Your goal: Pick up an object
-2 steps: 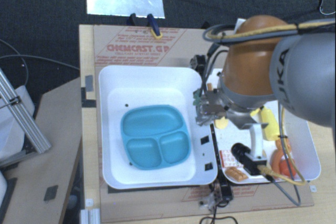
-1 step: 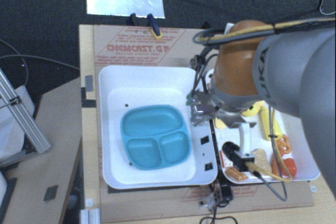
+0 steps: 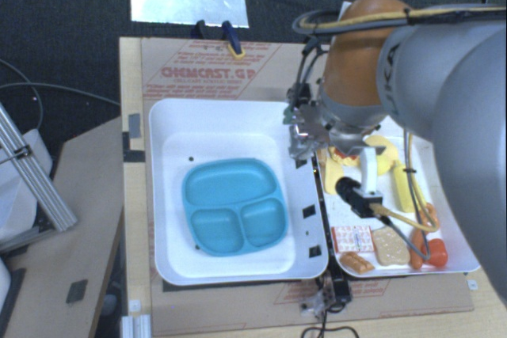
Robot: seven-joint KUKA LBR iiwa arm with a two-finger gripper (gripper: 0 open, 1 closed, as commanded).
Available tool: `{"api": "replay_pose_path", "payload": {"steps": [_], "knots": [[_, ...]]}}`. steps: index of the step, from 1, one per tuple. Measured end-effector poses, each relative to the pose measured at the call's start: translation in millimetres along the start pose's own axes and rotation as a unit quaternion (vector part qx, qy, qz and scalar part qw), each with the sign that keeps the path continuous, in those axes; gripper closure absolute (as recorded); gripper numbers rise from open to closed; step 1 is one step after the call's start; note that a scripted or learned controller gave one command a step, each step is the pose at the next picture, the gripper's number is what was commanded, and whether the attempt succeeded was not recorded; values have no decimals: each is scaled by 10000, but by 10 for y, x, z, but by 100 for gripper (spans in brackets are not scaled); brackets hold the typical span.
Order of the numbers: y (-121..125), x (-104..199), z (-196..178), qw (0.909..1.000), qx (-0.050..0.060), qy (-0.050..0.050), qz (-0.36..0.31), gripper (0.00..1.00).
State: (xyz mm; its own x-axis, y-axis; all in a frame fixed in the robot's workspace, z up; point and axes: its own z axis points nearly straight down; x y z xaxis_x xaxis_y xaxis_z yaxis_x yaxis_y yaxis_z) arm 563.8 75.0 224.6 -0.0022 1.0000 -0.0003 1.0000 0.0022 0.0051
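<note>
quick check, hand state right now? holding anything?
Hand: over the divide between the two bins, at the right bin's upper left edge; open or shut cannot be told, and no object is visible in it.

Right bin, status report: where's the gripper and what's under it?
Gripper low at right bin's left edge. Yellow pieces beside it, ungrasped. Blue tray in left bin.

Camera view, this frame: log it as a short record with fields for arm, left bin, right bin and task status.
arm: gripper low over the wall between the two bins
left bin: blue divided tray
right bin: small mixed items, among them a cracker and a yellow piece
task status: nothing seen between the fingers; no pickup shown
</note>
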Motion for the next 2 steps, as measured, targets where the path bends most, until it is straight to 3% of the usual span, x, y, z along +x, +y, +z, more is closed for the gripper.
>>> {"api": "replay_pose_path", "payload": {"steps": [1, 2], "knots": [[-672, -95, 420, 10000, 54, 5, 11, 100], [167, -415, 396, 10000, -14, -7, 17, 100]]}}
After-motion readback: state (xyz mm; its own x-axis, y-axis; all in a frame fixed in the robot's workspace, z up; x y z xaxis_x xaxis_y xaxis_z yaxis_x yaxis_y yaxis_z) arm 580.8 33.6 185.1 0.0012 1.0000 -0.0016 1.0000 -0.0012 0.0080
